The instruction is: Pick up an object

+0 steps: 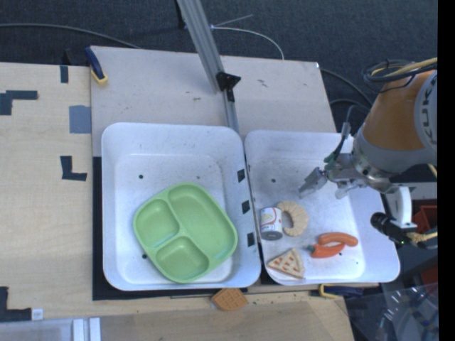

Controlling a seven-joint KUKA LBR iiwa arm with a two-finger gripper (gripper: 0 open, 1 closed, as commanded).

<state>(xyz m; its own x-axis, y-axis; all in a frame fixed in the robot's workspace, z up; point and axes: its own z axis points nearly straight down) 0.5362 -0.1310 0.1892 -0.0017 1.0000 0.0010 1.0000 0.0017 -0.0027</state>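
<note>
A small waffle-like biscuit [228, 299] lies on the counter [43, 190] just outside the front rims of the two bins, nearest the camera. Any object would serve the task, and the candidates sit together in the front of the right bin [377, 265]: a triangular sandwich piece [286, 263] at the front edge, a small can [269, 223] on its side touching a pale round cookie [293, 218], and an orange carrot-like toy [333, 244] just to the right of them. The gripper [314, 182] is poised above the bare floor of that bin, behind the cookie and apart from all four things. Whether the jaws are apart or together I cannot tell; the metal parts blur into one another. Nothing is seen between them, so I judge the pick as not yet made: the arm is over the right bin, but the descent onto an object, the closing and the lift all remain. The left bin [114, 148] holds a green divided plate [185, 231], well away from the gripper.
</note>
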